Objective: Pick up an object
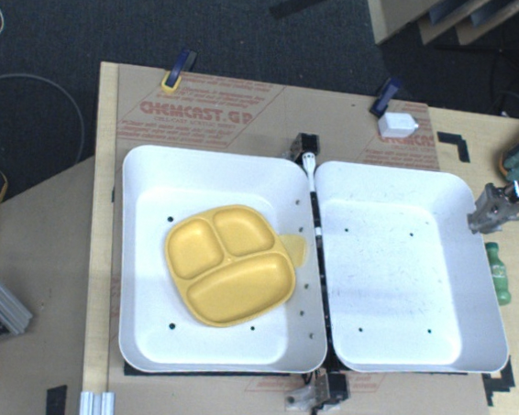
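Observation:
A yellow plate with three compartments [230, 263] lies flat in the left white bin [137, 235], a little left of its middle. A pale yellow piece [295, 249] pokes out from under the plate's right edge. My gripper [492, 214] hangs at the far right, over the right rim of the right white bin [392, 262], well away from the plate. Nothing shows in its grip.
A green bottle-like object [499, 273] lies on the bench just outside the right bin's right rim, below the gripper. A small white block [397, 125] and clamps sit along the board's far edge. Cables and connectors lie between the bins and at the front.

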